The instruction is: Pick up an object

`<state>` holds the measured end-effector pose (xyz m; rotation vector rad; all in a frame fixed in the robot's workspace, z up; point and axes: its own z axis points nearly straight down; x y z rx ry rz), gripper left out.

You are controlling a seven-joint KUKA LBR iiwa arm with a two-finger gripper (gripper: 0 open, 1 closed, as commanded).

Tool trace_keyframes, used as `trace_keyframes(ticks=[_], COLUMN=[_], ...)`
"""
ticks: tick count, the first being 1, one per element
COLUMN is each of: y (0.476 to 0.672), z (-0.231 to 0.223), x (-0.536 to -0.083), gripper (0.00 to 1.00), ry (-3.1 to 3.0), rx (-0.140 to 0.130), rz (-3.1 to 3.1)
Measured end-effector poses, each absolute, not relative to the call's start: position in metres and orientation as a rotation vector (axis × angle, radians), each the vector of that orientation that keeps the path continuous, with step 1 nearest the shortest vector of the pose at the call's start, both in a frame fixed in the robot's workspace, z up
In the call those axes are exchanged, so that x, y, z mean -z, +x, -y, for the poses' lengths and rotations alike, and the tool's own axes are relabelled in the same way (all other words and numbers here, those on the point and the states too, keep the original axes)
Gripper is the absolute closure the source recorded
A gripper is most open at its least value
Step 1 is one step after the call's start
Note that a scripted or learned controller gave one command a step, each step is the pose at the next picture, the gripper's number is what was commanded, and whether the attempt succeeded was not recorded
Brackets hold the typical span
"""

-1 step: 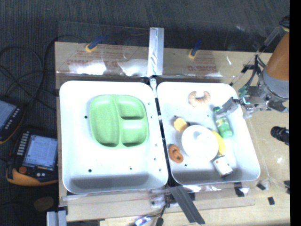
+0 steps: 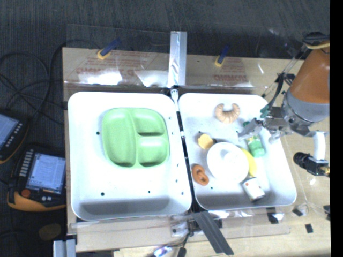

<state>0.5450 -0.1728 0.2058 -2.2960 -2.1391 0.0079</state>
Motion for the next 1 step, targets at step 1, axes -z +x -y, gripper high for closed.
trace_keyframes(ticks=[1], y=[0.5287], z=[0.2062], x=[-0.1077], gripper=[0.00], ry=[-2.336], rx=[-0.001], rz=[2.097])
